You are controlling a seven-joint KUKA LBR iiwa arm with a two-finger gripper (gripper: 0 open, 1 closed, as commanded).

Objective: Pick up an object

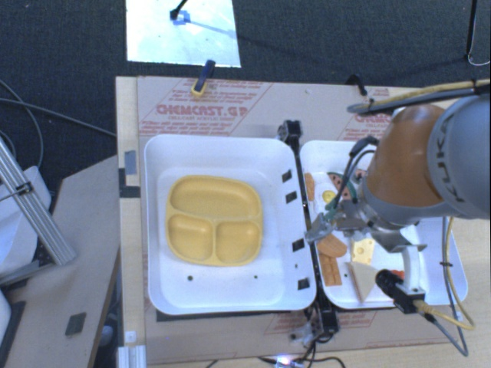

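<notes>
The right bin holds several toy food pieces. An orange stick and a pizza slice lie at its far left. Nearer the front are an orange wafer, an orange strip, a holed cheese slice and a pale wedge. My gripper hangs low over the right bin's left edge, just above the orange wafer and close to the divider between the bins. The arm's grey and orange wrist hides the middle of this bin.
The left bin holds a yellow three-compartment tray. Black clips line the divider between the bins. A blue and yellow tool lies on the cardboard behind the bins.
</notes>
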